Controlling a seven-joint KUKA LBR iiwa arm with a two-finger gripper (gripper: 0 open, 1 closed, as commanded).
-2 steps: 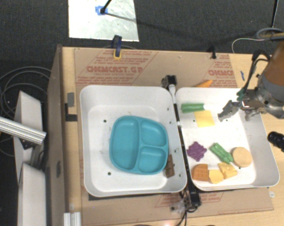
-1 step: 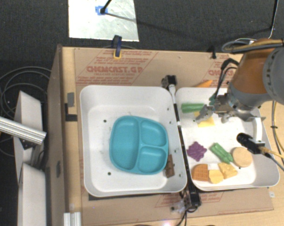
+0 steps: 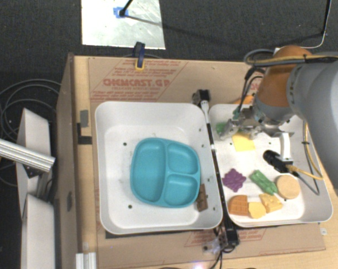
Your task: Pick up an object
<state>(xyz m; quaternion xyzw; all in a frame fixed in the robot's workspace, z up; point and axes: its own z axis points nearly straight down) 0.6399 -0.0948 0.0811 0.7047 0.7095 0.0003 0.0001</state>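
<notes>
In the right bin [image 3: 323, 206], toy foods crowd the near edge; farther back lies a yellow block [image 3: 243, 143], touching or just below the gripper [image 3: 246, 126]. Its fingers are hidden, so their state I cannot tell, nor any grasp.

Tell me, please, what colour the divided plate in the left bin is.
Teal blue: the divided plate, in the camera view.
</notes>
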